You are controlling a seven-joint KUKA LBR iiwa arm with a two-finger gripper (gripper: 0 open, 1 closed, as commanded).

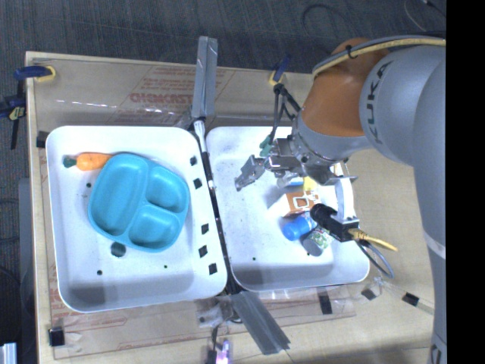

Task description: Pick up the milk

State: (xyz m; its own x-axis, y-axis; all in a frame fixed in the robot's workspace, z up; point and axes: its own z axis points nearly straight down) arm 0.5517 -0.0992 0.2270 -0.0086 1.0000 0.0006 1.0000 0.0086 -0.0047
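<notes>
Camera view: the gripper [250,171] hangs over the right bin [250,268], its state impossible to tell. The milk [301,202] — a small carton, likely light and crushable — lies among clutter under the wrist; grip its flat sides gently.

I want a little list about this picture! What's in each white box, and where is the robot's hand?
left bin: a blue divided plate and a toy carrot beside the plate's upper left edge
right bin: a small heap of items near its right side, including a blue one and an orange-and-white one
milk: cannot tell which item in the heap it is
arm: reaches in from the right, over the right bin
gripper: above the right bin's upper middle, nothing seen between the fingers
</notes>
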